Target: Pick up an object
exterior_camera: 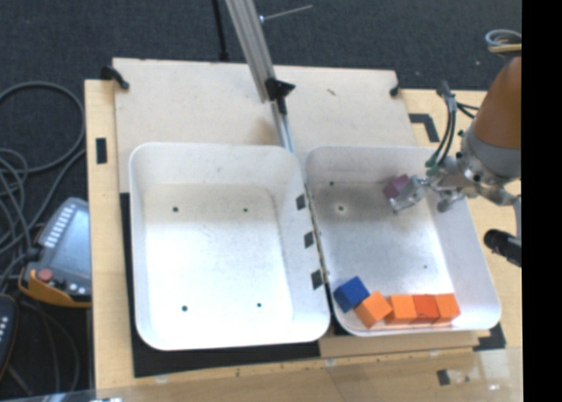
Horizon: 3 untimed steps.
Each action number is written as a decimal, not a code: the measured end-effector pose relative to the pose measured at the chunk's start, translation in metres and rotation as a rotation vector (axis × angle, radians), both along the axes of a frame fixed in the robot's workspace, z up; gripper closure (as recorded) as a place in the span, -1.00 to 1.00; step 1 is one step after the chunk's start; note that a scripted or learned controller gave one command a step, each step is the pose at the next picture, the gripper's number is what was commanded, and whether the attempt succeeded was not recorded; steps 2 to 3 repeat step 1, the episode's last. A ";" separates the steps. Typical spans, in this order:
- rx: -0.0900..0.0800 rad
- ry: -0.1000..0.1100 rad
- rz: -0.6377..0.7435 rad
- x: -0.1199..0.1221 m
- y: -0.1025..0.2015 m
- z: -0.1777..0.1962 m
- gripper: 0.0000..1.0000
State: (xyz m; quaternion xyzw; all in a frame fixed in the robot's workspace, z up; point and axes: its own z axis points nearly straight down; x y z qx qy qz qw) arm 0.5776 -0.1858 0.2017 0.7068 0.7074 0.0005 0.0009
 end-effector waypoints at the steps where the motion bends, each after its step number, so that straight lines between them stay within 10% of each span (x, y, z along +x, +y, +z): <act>1: -0.002 -0.009 0.004 -0.027 0.031 0.112 -1.00; 3: -0.002 -0.009 0.004 -0.027 0.031 0.112 -1.00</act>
